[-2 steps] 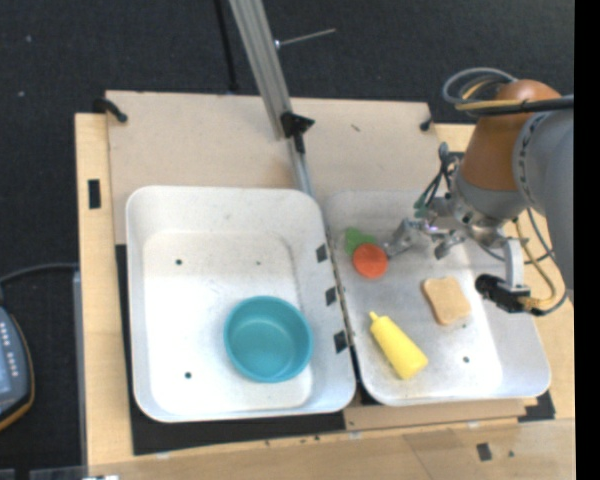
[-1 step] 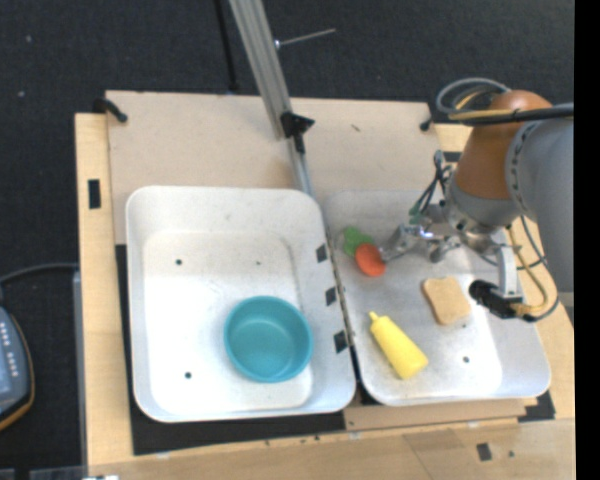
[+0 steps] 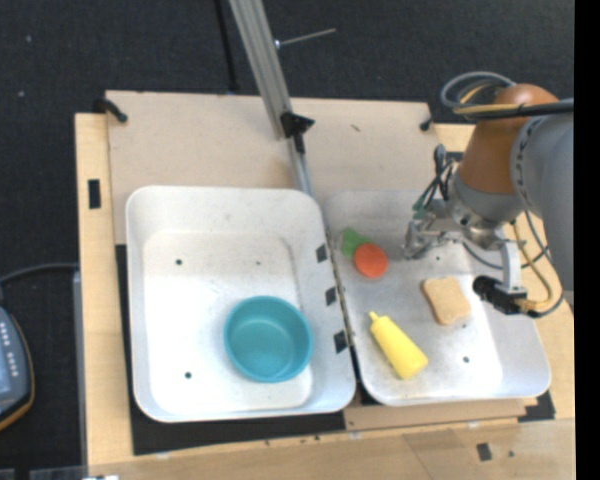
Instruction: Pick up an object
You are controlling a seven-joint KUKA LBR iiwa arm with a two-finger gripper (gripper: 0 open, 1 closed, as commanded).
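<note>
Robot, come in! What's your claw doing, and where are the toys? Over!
Gripper low in right bin, nothing seen between fingers. Carrot just left of it; sponge and yellow bottle nearer the front. Blue bowl in left bin.

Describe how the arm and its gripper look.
The arm is grey with an orange band above the wrist. Thin cables loop over its top and trail down its side. The gripper is small, metallic grey, with dark wiring beside it.

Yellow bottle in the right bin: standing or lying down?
Lying down. The yellow bottle shows its full length flat on the right bin floor, its narrow cap end pointing toward the upper left.
</note>
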